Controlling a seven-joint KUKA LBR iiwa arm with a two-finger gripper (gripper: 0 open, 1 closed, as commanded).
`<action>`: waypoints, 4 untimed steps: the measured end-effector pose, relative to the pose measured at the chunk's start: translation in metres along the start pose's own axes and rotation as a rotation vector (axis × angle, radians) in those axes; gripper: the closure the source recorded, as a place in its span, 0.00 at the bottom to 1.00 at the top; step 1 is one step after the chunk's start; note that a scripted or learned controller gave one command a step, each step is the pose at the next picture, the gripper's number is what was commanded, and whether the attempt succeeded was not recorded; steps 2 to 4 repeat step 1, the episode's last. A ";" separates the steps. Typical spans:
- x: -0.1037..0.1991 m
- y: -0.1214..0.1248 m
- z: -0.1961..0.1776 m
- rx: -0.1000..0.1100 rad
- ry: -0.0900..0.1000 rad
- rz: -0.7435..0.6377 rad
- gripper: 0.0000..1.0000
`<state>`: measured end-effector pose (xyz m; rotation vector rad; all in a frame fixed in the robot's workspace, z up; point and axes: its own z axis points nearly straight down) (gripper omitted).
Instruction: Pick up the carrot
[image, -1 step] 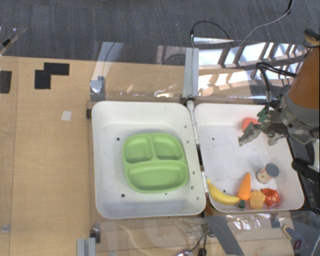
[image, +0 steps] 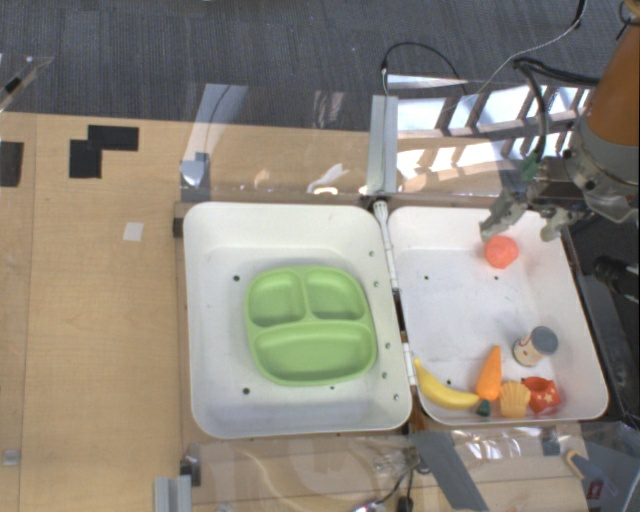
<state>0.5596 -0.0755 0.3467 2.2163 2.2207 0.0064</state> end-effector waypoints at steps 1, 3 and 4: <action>-0.055 -0.047 0.097 0.004 0.000 0.198 0.00; -0.055 -0.047 0.097 0.004 0.000 0.198 0.00; -0.055 -0.047 0.097 0.004 0.000 0.198 0.00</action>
